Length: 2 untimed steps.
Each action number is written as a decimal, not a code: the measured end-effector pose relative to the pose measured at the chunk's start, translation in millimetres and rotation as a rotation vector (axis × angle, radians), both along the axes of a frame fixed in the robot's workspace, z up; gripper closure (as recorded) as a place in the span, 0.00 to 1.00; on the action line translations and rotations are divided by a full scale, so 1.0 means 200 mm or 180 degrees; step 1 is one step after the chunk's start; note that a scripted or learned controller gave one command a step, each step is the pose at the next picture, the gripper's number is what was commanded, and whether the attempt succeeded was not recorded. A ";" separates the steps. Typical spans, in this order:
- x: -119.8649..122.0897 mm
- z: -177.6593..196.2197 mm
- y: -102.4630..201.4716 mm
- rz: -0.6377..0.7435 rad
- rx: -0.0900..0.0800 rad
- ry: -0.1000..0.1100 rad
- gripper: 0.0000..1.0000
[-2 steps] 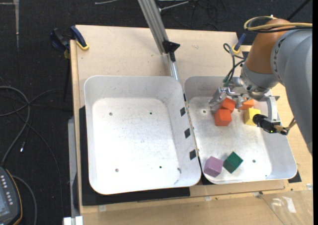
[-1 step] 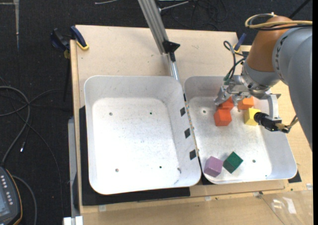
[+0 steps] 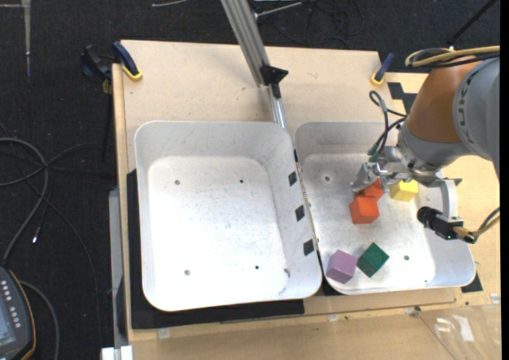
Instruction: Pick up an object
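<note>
In the right bin (image 3: 334, 148), an orange block (image 3: 365, 207) lies near the middle. My gripper (image 3: 372, 179) hangs right over the orange block's upper edge, and the grey arm with its orange band reaches in from the right. A yellow block (image 3: 404, 189) sits just right of the gripper, partly hidden under the wrist. Along the bin's front edge rest a purple block (image 3: 342, 265) and a green block (image 3: 372, 259), side by side.
The left bin (image 3: 159, 152) sits beside the right one, with a shared rim between them. A slanted metal pole (image 3: 242, 21) comes down to the bench behind the bins. Clamps (image 3: 127, 60) hold the bench's back corners.
</note>
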State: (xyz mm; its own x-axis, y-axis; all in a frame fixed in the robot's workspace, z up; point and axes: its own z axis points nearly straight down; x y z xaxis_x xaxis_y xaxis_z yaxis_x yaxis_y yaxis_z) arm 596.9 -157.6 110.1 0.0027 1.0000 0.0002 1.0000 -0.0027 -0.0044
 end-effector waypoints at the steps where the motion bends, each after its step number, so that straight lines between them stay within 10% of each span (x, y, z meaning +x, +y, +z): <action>1: 0.19 0.45 0.49 0.0044 0.0008 -0.0045 1.00; 2: 0.17 0.42 0.82 0.0035 0.0006 -0.0011 1.00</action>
State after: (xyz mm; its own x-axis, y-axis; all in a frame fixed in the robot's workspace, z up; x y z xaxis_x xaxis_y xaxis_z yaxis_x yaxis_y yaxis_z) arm 630.4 5.4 194.6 -0.0083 1.0000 0.0020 1.0000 0.0083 -0.0010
